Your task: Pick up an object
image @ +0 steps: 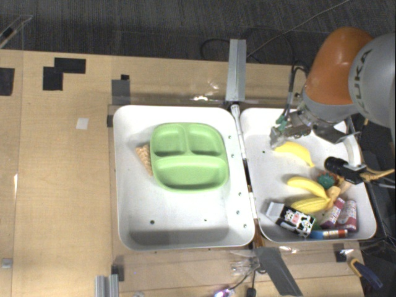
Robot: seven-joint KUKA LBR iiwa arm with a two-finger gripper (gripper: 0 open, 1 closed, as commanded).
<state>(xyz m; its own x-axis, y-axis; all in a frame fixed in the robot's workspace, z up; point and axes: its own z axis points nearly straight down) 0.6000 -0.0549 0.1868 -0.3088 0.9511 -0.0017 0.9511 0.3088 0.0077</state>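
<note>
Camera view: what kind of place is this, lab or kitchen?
Most likely a robotics lab bench for bin picking. Two white bins sit side by side on a wood bench, an arm reaches over the right one, and toy bananas and a green tray serve as props.

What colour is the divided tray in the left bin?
Light green, plain with no pattern. The divided tray shows clearly in the camera view, lying in the left bin.

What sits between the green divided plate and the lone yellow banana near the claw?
In the camera view, the bins' white walls lie between green divided plate and banana.
</note>
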